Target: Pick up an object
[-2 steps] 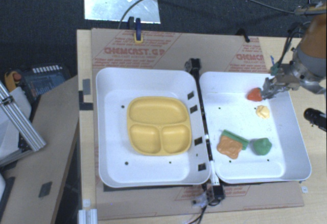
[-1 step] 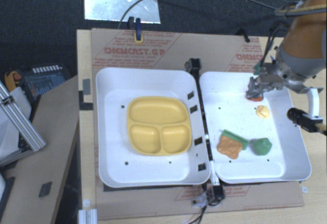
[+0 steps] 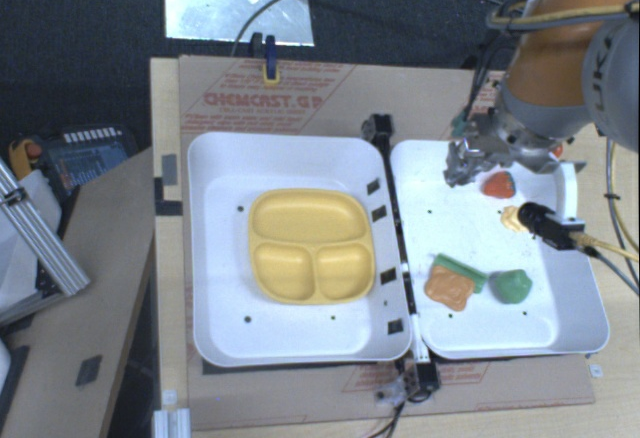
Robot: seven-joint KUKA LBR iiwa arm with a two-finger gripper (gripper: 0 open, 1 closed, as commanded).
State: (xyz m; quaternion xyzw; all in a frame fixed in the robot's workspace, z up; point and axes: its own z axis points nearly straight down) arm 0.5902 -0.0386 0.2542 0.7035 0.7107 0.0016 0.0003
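Note:
My gripper [image 3: 462, 169] hangs over the far part of the right bin [image 3: 575, 326], its fingers pointing down with nothing visible between them. A red-orange piece [image 3: 499, 186] lies just to its right. A small yellow piece [image 3: 512, 218] sits a little nearer, partly hidden by the robot's own fitting. Toward the front of that bin lie an orange block [image 3: 448, 288], a green bar [image 3: 460, 269] resting across its top edge, and a round green piece [image 3: 512, 286].
The left bin [image 3: 215, 326] holds a yellow tray [image 3: 310, 244] with three compartments. A black divider [image 3: 392, 226] runs between the two bins. The arm's orange band [image 3: 575, 11] looms over the right bin's far right corner.

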